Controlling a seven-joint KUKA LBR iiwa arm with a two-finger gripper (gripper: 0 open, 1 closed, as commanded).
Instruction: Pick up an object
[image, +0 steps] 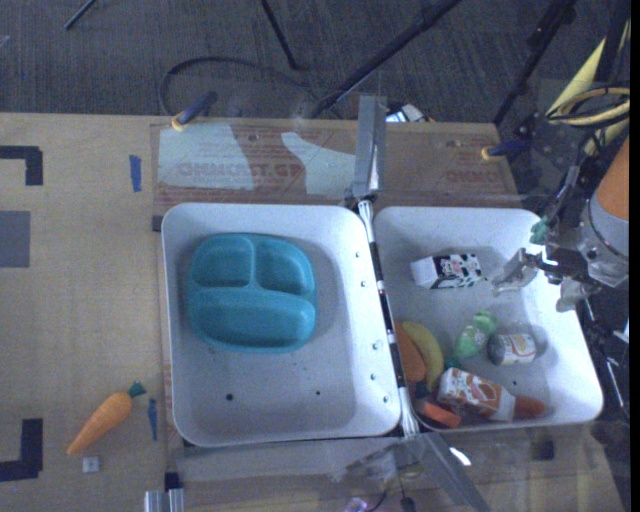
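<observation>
The right bin (570, 385) holds a black-and-white milk carton (446, 270), a yellow banana (425, 350), a green bottle (474, 335), a small can (512, 347) and a red-orange juice box (478, 392). My gripper (542, 282) hangs over the right side of this bin, just right of the milk carton and above the can. Its fingers stand open with nothing between them.
In the left bin (300, 400) lies a blue divided plate (250, 290). A toy carrot (100, 422) rests on the bench left of the bins. A metal divider (385, 310) runs between the two bins. Cables and stands crowd the far right.
</observation>
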